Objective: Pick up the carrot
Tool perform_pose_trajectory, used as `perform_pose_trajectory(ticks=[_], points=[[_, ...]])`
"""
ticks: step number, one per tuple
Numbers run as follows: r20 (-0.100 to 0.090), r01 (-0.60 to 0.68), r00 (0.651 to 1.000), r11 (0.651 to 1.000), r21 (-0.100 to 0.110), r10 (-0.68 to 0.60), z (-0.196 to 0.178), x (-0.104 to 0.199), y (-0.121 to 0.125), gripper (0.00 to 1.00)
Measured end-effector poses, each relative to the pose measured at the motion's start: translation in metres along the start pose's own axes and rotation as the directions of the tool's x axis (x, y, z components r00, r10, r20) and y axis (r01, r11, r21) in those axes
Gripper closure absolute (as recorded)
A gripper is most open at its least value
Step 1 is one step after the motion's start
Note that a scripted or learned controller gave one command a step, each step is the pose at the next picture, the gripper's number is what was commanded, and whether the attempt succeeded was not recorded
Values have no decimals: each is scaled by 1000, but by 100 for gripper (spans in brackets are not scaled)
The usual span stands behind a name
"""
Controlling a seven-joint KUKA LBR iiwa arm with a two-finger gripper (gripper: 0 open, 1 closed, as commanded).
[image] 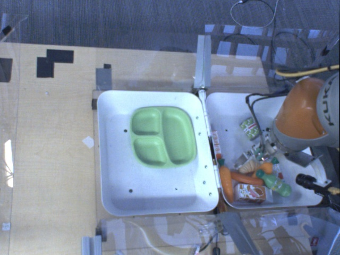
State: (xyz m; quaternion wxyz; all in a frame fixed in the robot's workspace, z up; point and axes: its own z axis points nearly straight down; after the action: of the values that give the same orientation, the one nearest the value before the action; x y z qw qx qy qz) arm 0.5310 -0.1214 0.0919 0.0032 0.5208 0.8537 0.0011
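The carrot (226, 181) is orange and lies lengthwise against the left wall of the right bin (228, 110), near its front corner. The grey arm with its orange band (300, 116) reaches into that bin from the right. The gripper (261, 152) hangs low over the clutter in the bin's middle, up and to the right of the carrot and apart from it. The wrist above hides much of the gripper.
Around the carrot lie a reddish stick-shaped item (246, 177), a small carton (249, 193), a green bottle (274, 183), a pale cone (247, 167) and a small can (248, 127). The left bin (114, 195) holds a green divided plate (162, 136).
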Motion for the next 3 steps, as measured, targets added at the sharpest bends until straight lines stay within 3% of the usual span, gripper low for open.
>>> perform_pose_trajectory(ticks=[1,2,3], points=[[-1,0,1000,1000,-4,0,-11,0,3,100],[-2,1,1000,1000,-4,-1,-11,0,3,0],[12,180,984,984,-9,-180,1,-13,-49,0]])
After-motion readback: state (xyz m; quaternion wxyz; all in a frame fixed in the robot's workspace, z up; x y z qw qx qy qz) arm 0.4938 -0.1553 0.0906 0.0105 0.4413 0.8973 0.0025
